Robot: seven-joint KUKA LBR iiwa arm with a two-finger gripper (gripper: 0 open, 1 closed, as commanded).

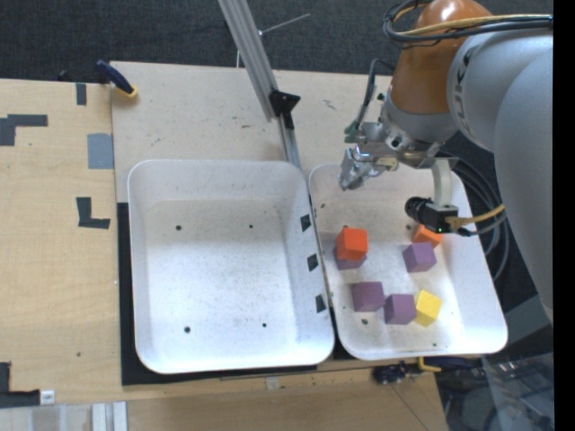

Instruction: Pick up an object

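Looking down on the gripper [352,176] hanging over the far left corner of the right bin [467,329], tilting down and to the left, with nothing visibly gripped; not managing to tell whether released or clenched at this angle. Finding the objects all lying in that same bin, nearer the camera than the gripper: an orange cube [351,244] sitting closest, just below it and apart from it; a purple cube [419,257] resting to the right; a second orange piece [426,234] peeking out just behind that, partly hidden by a black fitting on the arm. Spotting two more purple cubes [367,295] [400,309] lying side by side toward the near edge, with a yellow cube [429,306] touching the right-hand one. Noting the left bin [225,268] sitting right beside the right one, rims meeting.
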